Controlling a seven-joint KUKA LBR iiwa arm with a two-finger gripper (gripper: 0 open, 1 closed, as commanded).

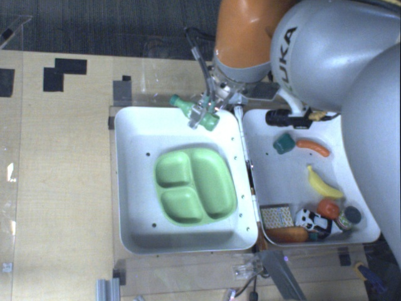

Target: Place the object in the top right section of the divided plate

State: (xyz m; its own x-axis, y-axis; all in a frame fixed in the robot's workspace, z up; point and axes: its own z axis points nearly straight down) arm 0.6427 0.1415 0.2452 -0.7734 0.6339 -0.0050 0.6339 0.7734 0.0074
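A small green bottle (195, 112) is seen gripped between the fingers of the gripper (203, 113), up in the air over the far edge of the left bin (135, 168). The bottle is tilted, with its thin neck pointed toward 10 o'clock and its fat end toward 4 o'clock. The green divided plate (195, 185) is laid flat in the middle of the left bin, at 6 o'clock from the bottle and well apart from it. The plate is split into three parts, one long part on its right side and two smaller parts on its left. The grey arm (338, 61) with its orange band (250, 21) is seen at 1 o'clock from the bottle. In the right bin (282, 180) some toys are kept: a teal block (284, 143), an orange carrot (312, 147), a yellow banana (322, 184), a black and white cow (311, 220) and a speckled sponge (276, 216)
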